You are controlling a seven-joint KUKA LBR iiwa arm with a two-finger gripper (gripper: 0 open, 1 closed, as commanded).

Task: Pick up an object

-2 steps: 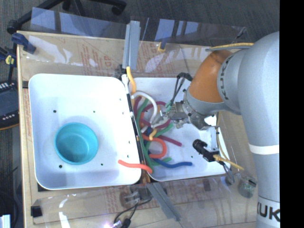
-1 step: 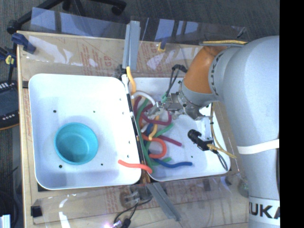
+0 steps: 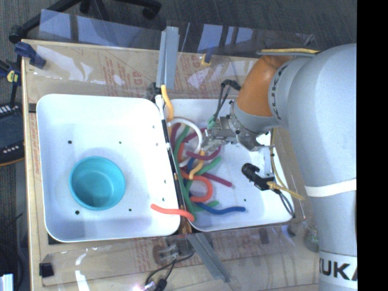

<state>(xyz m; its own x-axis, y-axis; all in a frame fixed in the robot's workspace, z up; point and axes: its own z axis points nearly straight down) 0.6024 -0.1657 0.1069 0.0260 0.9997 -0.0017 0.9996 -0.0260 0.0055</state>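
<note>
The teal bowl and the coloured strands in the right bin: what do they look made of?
Teal bowl: likely smooth plastic, uniform colour with a soft sheen on its rim. Coloured strands: probably soft rubber or silicone tubing, since they bend and curl over each other; the finish looks matte. Bins: white moulded plastic, apparently.

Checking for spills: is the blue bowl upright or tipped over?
Upright. The blue bowl rests in the left bin, its round opening facing up.

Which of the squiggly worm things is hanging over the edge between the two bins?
The salmon-pink one. It lies across the divider at the front, one end in the left bin. The other strips, like the blue one, stay inside the right bin.
</note>
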